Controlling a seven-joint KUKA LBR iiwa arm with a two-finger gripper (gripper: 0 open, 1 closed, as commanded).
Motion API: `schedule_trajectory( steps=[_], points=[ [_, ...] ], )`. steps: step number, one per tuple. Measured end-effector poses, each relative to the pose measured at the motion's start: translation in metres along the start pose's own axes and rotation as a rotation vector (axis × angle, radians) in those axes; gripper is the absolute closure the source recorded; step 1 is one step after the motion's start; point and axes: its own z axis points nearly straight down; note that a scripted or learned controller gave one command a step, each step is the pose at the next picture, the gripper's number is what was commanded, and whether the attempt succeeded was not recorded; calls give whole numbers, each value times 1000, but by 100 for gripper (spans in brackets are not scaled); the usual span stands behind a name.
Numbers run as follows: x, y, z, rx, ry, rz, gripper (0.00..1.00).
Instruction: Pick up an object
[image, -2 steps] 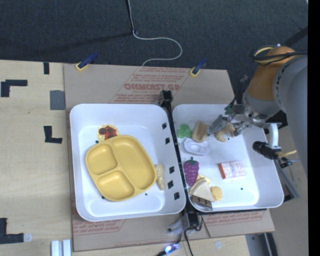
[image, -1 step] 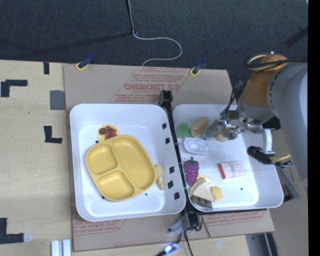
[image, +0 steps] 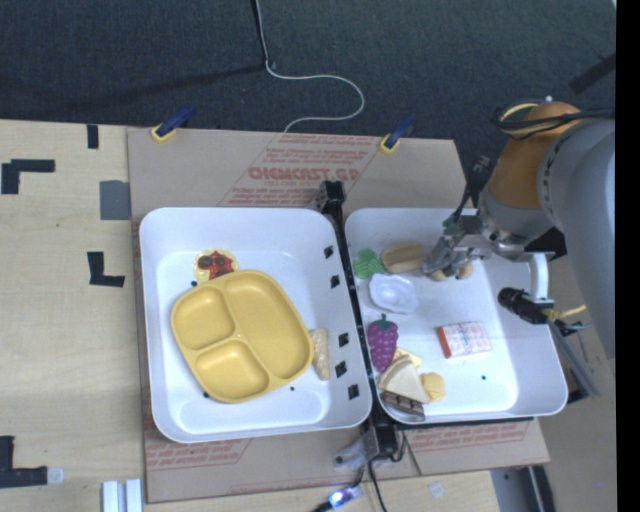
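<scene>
On the desk (image: 70, 300), the left bin (image: 160, 240) holds a yellow divided tray (image: 240, 335), with a small red-and-dark toy food piece (image: 214, 264) just beyond its far corner and a pale corn cob (image: 320, 352) against its right edge. In the right bin (image: 520, 385) I see a green leafy piece (image: 366, 263), a tan bread-like piece (image: 403, 257), a clear white packet (image: 393, 293), purple grapes (image: 382, 340), a sandwich wedge (image: 403, 383) beside a small yellow piece (image: 432, 385), and a red-and-white packet (image: 464, 339). My gripper (image: 447, 262) hangs low at the bin's far side, just right of the bread-like piece; I cannot tell its state.
</scene>
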Motion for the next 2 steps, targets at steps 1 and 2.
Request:
schedule_trajectory(
  steps=[1,2],
  points=[
    [11,0,-50,-5,2,2,100],
    [19,-1,-97,-4,2,2,100]
  ],
)
